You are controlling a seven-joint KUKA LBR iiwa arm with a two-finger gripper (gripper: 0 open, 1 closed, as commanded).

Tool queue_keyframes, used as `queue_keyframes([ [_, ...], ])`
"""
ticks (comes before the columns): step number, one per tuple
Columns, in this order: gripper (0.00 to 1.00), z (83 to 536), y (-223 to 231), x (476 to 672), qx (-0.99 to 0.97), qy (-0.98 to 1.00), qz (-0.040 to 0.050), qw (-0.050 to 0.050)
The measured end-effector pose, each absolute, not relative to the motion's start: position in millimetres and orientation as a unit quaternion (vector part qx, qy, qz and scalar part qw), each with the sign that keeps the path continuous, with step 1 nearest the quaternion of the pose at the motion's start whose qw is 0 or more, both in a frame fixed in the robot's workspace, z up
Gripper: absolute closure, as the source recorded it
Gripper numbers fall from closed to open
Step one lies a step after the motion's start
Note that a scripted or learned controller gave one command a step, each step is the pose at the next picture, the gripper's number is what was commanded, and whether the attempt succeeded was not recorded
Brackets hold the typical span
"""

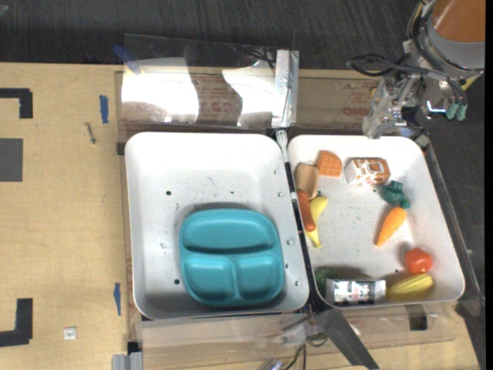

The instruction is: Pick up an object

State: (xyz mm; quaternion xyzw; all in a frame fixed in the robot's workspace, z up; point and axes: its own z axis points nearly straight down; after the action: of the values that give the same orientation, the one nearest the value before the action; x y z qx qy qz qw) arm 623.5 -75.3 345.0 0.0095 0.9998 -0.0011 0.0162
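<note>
Dark carpet lay behind a plywood bench bearing two shallow white bins side by side. Left bin: one teal divided tray, set toward the near edge. Right bin: a cluster of toy foods. Along its left wall lay a brown bread piece, a red-orange sausage and a yellow banana; near the far edge sat an orange waffle and a small white carton; toward the centre-right lay a carrot with a green top, its long axis running from the far-right down toward the near-left. At the near edge were a tomato, a yellow corn cob, a small can lying on its side, and something green at the near-left corner.

Arm: grey with an orange band, entering at the far right corner. Its gripper hung just beyond the far edge of the right bin, above the bench and not over any toy. Whether the jaws were open or closed could not be told; nothing was seen between them.

Critical relation: the carton was judged the nearest candidate, lying just inside the far edge, toward the viewer and slightly left of the gripper; the carrot lay further toward the near edge.
</note>
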Motion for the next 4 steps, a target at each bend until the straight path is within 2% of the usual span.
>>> queue_keyframes([
  [1,1.0,323,-4,652.5,0.013,1.0,0.0014,0.004],
  [4,1.0,363,-5,658.3,0.013,1.0,0.0017,0.023],
])
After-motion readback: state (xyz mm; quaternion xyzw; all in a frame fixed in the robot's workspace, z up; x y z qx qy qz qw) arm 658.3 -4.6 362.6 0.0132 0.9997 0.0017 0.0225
